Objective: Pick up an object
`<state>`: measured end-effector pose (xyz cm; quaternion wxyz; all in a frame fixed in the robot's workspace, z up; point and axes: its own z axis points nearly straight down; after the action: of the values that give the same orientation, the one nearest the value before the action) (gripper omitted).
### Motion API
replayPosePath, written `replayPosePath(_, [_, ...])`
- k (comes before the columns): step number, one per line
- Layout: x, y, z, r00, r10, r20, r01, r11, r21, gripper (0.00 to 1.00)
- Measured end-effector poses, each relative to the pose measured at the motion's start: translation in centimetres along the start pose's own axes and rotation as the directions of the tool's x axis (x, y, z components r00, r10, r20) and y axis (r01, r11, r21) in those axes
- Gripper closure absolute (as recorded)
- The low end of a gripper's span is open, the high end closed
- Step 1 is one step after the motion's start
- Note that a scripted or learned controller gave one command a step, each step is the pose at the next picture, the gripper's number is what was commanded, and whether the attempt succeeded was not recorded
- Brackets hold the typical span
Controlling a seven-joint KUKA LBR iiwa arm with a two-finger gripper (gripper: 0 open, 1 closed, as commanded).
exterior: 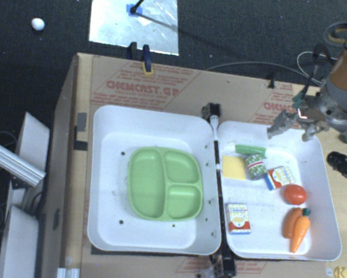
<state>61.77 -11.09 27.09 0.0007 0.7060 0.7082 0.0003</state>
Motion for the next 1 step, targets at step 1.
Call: replayPosePath(1, [-0.05,4.63,15.75,1.0,-0.001,-0.001,0.001,1.0,0.004,0.0])
